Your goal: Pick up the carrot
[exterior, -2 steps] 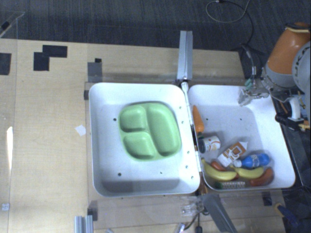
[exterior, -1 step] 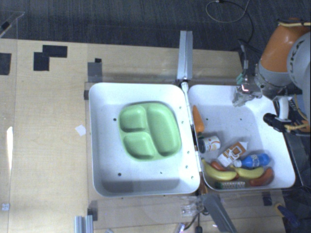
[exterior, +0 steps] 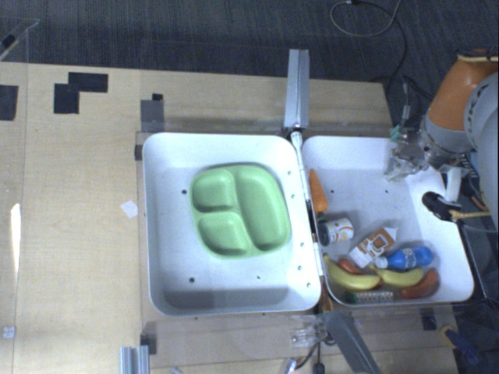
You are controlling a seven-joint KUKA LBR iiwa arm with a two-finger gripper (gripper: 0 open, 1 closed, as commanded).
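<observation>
Carrot (exterior: 316, 192) against right bin's (exterior: 352, 150) left wall

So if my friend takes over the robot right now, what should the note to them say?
Gripper: at the far right of the right bin, over bare floor, holding nothing that can be seen.
Carrot: lying along the right bin's left wall, apart from the gripper.
Nearby: a small can just below the carrot, then a carton, a blue bottle and bananas at the near end.
Left bin: holds a green divided plate.
Done: nothing yet.
Left: move across to the carrot, grip it, lift it.
</observation>
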